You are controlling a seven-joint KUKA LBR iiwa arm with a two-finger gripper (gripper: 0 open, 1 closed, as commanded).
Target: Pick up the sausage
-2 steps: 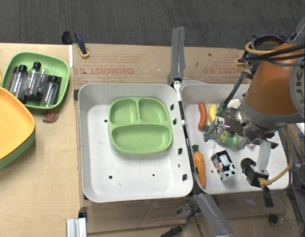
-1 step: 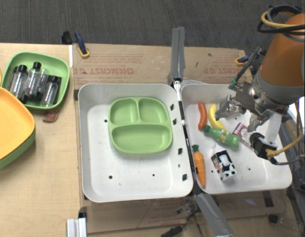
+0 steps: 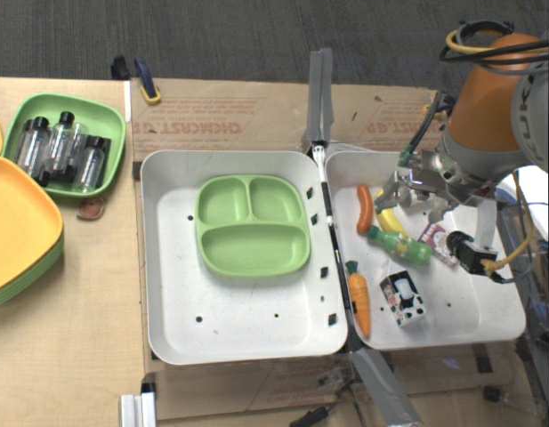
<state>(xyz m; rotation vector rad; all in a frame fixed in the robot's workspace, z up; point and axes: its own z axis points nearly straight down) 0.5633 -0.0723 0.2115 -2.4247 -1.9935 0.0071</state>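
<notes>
The sausage (image 3: 365, 209), red-orange and short, lies near the left wall of the right bin (image 3: 488, 323), running front to back. My gripper (image 3: 409, 201) hangs over the back of that bin, just right of the sausage and above a yellow toy (image 3: 391, 221). Its fingers are spread, with nothing between them. The grey arm with its orange band (image 3: 492, 105) comes in from the upper right.
Also in the right bin are a green bottle-shaped toy (image 3: 406, 248), a carrot (image 3: 359, 302) by the left wall, a small black-and-white box (image 3: 404, 297) and a pink-white wrapper (image 3: 437, 238). The left bin (image 3: 167, 310) holds a green divided plate (image 3: 253, 224).
</notes>
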